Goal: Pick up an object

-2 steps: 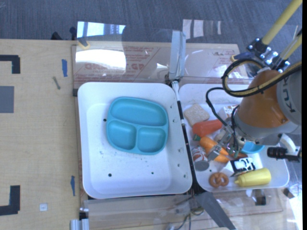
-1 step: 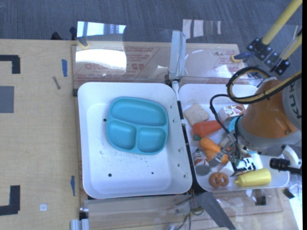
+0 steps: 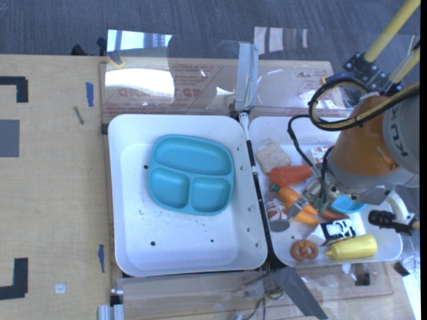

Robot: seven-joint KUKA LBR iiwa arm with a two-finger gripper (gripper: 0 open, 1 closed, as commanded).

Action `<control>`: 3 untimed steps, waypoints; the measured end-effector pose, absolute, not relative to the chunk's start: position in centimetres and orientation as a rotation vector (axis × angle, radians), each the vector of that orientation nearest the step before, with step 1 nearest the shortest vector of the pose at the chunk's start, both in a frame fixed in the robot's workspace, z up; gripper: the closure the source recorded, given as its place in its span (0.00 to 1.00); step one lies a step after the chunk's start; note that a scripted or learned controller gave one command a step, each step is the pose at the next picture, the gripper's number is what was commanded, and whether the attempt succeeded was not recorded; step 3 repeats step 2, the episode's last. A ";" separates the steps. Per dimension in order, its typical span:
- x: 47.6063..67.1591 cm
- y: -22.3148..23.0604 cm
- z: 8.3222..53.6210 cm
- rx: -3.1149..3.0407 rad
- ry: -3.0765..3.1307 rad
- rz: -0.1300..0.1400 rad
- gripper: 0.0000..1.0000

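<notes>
The right bin (image 3: pixel 393 249) holds a heap of toy foods. Among them are a beige cracker (image 3: pixel 273 157), a red-orange piece (image 3: pixel 291 175), orange carrot-like pieces (image 3: pixel 300 212), a small can (image 3: pixel 274 212), a brown pretzel (image 3: pixel 304 250), a yellow bottle (image 3: pixel 352 247) and a black-and-white block (image 3: pixel 340 229). My gripper (image 3: pixel 312 200) is down in this bin, right at the orange pieces beside the red-orange one. The wrist hides a blue item (image 3: pixel 348 204) in part.
A blue three-compartment plate (image 3: pixel 191 175) lies in the left bin (image 3: pixel 133 245). A metal divider (image 3: pixel 245 79) rises behind the bins' shared wall. Black cables loop (image 3: pixel 320 112) above the orange wrist band. Wooden bench lies to the left.
</notes>
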State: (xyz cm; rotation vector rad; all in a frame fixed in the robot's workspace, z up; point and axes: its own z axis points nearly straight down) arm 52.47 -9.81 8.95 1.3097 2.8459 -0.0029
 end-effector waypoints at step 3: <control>52.8 -3.4 23.6 1.258 2.863 0.012 1.00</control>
